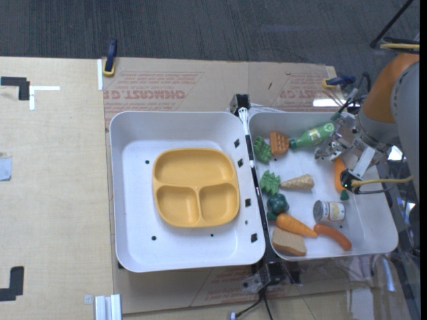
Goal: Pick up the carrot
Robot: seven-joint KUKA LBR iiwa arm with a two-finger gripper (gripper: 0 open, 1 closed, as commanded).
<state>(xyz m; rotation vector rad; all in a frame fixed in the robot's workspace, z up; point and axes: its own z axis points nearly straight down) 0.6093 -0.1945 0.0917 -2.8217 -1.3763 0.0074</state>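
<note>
Nothing of the pick looks done yet: carrot [296, 225] lies in the right bin [373, 242] near its front, touching the bread slice [289, 243], while the claw [333, 153] hovers near the far-right corner, its opening impossible to tell.

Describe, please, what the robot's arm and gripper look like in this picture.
The arm enters from the right: a rounded grey body with a broad orange band above the wrist. Below it sits the gripper, a compact block of silver-grey metal with dark parts. A light-coloured bracket hangs beside it, and thin dark cables loop around the wrist and trail off toward the right edge. No lettering is legible on it.
</note>
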